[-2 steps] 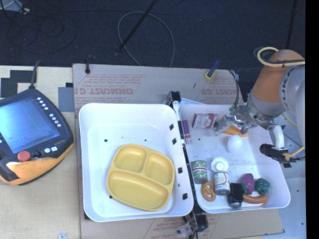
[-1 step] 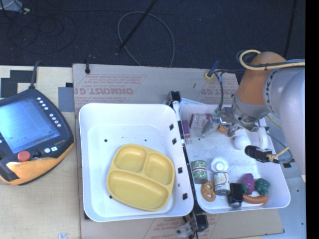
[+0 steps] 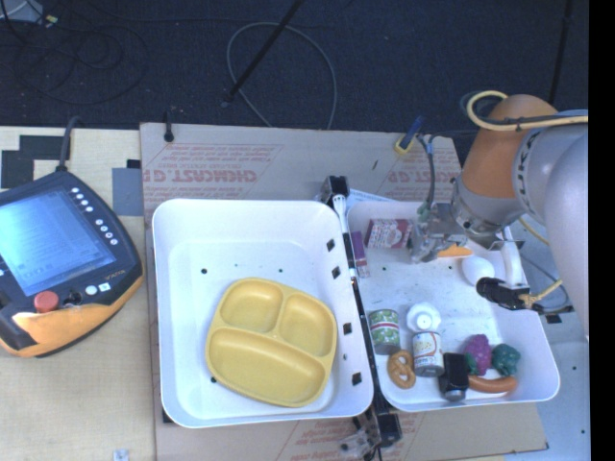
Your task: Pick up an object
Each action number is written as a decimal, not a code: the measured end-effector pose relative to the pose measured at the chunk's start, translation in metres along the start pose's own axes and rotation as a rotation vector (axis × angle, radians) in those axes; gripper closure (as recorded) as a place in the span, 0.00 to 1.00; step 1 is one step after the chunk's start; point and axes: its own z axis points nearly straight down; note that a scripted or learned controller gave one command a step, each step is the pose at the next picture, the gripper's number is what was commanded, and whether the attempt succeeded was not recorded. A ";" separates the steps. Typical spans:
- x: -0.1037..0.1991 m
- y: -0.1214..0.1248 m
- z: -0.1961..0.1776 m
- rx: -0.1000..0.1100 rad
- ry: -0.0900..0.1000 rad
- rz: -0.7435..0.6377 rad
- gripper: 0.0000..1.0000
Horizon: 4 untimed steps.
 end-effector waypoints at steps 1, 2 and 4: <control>0.020 -0.060 -0.035 0.002 0.001 0.005 1.00; 0.062 -0.008 -0.078 -0.006 -0.001 0.000 1.00; 0.146 -0.037 -0.142 -0.004 -0.001 0.001 1.00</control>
